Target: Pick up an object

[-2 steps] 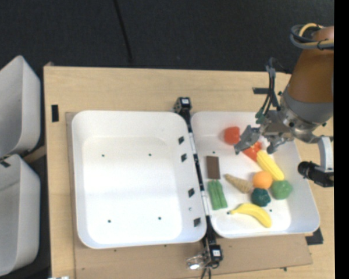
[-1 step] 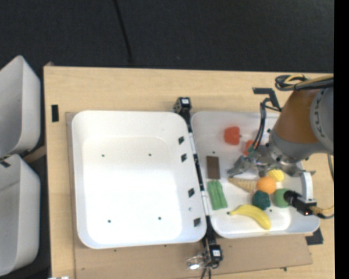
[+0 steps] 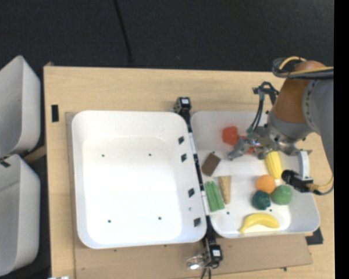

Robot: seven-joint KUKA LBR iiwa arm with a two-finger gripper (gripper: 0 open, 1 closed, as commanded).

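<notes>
Objects for picking lie in the right bin, and the hand is down among them near that bin's upper middle. Whether the hand is released or clenched cannot be told at this slant, and nothing can be seen held in it. The grey arm with its orange band reaches in from the right above the bin's upper right corner.

Just above and left of the hand sits a red block, close to it. Right of the hand, partly under the wrist, lies a yellow corn cob, pointing roughly down the bin. Below the cob are an orange ball, then a dark green round piece and a lighter green round piece, the three crowded together. A yellow banana lies near the bin's lower edge.

Left of the hand, a brown block rests near the bin's left wall. Below it are a tan cone-shaped piece and a green ribbed bar, lying side by side along the wall.

The left bin adjoins the right one, and both stand on the wooden desk. Small black clips sit at the seam between the bins.
</notes>
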